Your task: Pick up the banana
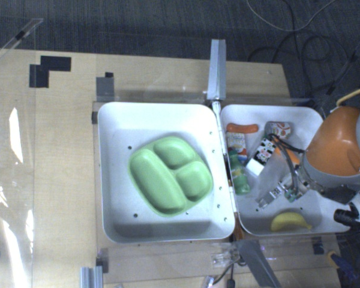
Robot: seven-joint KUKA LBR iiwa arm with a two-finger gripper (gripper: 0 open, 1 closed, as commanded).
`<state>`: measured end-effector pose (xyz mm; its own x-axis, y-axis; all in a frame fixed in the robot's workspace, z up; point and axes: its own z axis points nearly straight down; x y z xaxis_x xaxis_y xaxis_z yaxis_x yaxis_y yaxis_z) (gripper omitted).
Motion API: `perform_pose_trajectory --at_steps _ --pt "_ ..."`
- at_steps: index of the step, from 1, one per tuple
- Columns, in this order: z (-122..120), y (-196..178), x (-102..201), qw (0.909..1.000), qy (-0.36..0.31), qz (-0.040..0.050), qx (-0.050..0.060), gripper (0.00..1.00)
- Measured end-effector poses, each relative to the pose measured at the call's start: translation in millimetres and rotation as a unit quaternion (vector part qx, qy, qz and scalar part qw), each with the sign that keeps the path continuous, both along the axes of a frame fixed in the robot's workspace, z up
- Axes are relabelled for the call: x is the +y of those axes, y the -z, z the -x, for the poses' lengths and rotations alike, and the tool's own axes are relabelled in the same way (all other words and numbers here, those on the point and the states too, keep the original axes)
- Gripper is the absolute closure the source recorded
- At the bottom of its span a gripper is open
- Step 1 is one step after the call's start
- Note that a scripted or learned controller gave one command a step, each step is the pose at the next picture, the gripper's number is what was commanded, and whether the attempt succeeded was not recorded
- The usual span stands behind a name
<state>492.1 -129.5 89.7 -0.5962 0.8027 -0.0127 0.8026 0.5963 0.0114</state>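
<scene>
The yellow banana (291,221) lies on its side near the front edge of the right bin (309,117). My gripper (277,194) hangs low over that bin, just above and a little to the left of the banana, reaching in from the grey arm with the orange band (338,144). Nothing can be seen held in the gripper.
The left bin (117,221) holds a green divided plate (170,174). At the back and left of the right bin lie a red-orange packet (242,128), a small printed box (279,129), a black-and-white object (263,152) and a green bottle (240,182).
</scene>
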Motion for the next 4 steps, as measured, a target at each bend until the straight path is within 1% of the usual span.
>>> perform_pose_trajectory --at_steps 1,2,3,4 --pt "-19 -136 8 0.9995 -0.031 0.0002 0.002 0.0" --pt "-2 -3 -42 0.9807 -0.196 0.0018 0.004 0.0" --pt "1 -1 -6 0.9819 -0.189 0.0023 0.002 0.0" --pt "-2 -13 -5 0.9818 -0.19 0.0026 -0.001 1.0"
